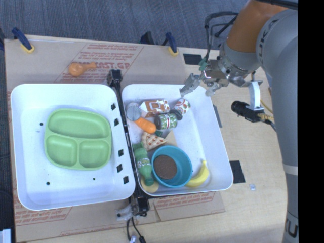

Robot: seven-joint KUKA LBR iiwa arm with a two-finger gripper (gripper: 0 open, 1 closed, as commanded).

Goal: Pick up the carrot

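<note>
Nearest you, at the front edge of the right bin [218, 151], a blue bowl [171, 167] is sitting with a banana [199, 175] curled against its right side and some green toy food [143, 166] on its left. None of that is your target.

You are watching the gripper [202, 86] hanging over the back right corner of that bin, with its two fingers [188, 87] spread apart and nothing between them. It is sitting above the rim, not down among the toys, so I judge you are in the approach step: nothing is being grasped yet.

Moving outward from the fingers, a small can [181, 106] and a carton [155, 106] are lying just in front of them, then a dark jar [167, 120]. The carrot [145, 125] is lying on the bin floor left of the jar, toward the bin's left wall, about midway between its back and front edges, tilted with one end toward the back left. A pizza slice [150, 139] is touching it from the front.

Next, you are likely needing to carry the gripper left and forward across the bin, turn the fingers across the carrot's narrow width, and lower them. Crowding is the concern: jar and pizza slice are leaving little room.

Left of it all, a green divided plate [78, 138] is resting in the left bin [20, 151].
</note>
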